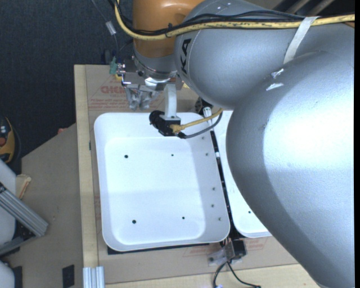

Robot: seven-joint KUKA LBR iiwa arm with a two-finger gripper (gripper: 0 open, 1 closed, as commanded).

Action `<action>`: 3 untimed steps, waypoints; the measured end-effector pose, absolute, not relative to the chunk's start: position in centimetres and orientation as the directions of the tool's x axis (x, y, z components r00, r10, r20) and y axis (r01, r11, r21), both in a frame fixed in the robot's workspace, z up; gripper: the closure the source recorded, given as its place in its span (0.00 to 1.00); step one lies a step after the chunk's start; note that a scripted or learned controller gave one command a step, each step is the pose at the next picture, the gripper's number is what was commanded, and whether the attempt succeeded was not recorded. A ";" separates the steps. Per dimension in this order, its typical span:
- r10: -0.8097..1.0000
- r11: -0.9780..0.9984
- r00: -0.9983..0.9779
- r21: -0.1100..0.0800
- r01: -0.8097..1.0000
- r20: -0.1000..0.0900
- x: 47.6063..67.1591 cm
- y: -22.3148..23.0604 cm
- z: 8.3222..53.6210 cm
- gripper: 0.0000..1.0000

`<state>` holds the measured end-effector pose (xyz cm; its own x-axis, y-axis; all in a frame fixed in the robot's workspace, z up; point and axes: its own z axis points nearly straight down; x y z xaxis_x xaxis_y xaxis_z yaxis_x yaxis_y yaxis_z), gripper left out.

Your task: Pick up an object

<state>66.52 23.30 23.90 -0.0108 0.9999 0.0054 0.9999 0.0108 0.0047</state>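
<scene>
Left bin (101, 169) on the bench (84, 140), white and shallow, a few small dark dots scattered over its floor. Right of the left bin and edge to edge with it, the right bin (247, 225), mostly hidden under the grey arm (292, 140). Above the left bin's far rim, the orange band (157, 17), and below the band the gripper (140, 98), hanging just beyond that far rim over the bench. Open or closed: cannot tell, with nothing seen clamped in it. At the far rim of the left bin, near its middle, a small black piece (162, 124) under a white post (170, 104), with a tan cable (194, 122) running from it toward the left bin's far right corner. Loose object or part of the tool: cannot tell.
</scene>
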 end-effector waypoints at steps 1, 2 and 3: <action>1.000 -0.003 0.003 0.001 1.000 0.000 65.1 18.2 28.1 1.00; 1.000 -0.005 0.005 -0.004 1.000 -0.001 62.0 12.7 30.3 1.00; 1.000 0.009 -0.009 -0.012 1.000 0.001 54.7 20.1 24.9 1.00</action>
